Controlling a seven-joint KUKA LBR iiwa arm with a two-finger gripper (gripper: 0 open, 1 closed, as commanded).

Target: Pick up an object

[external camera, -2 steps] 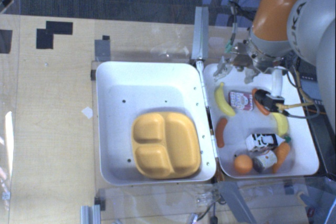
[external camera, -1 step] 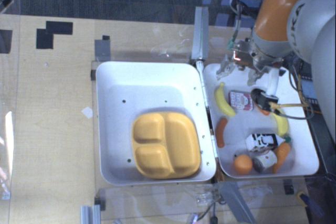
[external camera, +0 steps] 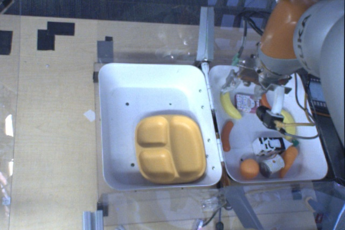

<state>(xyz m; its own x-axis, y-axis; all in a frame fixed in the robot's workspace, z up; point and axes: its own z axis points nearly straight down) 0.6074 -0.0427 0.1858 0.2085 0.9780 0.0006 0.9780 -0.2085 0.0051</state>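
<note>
Curved yellow banana (external camera: 230,106) — unheld, lying in the right bin (external camera: 318,169).

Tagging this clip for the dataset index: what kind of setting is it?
Most likely a robotics lab bench set up for pick-up trials. Two white bins sit side by side; the right one holds toy food, such as a banana and an orange. A cabled grey and orange robot arm reaches over it.
</note>
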